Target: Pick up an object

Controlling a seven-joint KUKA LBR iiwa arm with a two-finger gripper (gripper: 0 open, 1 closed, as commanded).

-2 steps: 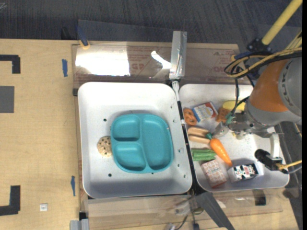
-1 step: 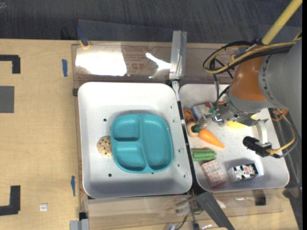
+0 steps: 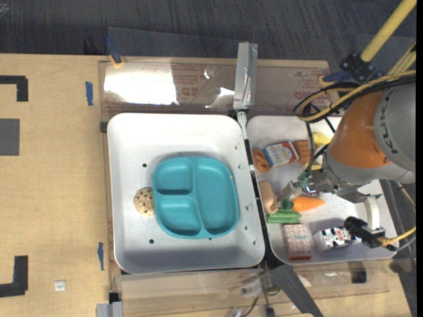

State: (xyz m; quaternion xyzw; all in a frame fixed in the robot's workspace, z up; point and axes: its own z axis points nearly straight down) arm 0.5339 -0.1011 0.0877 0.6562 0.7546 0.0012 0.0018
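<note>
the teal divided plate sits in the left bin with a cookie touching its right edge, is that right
Not quite. The camera view shows the teal divided plate in the left bin, but the cookie touches its left edge, not its right.

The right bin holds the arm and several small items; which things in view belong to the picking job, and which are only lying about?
Belonging to the job:
- gripper, low in the right bin
- carrot beside it
- green item
- snack packet
- pink packet

Lying about:
- teal divided plate in the left bin
- cookie next to the plate
</note>
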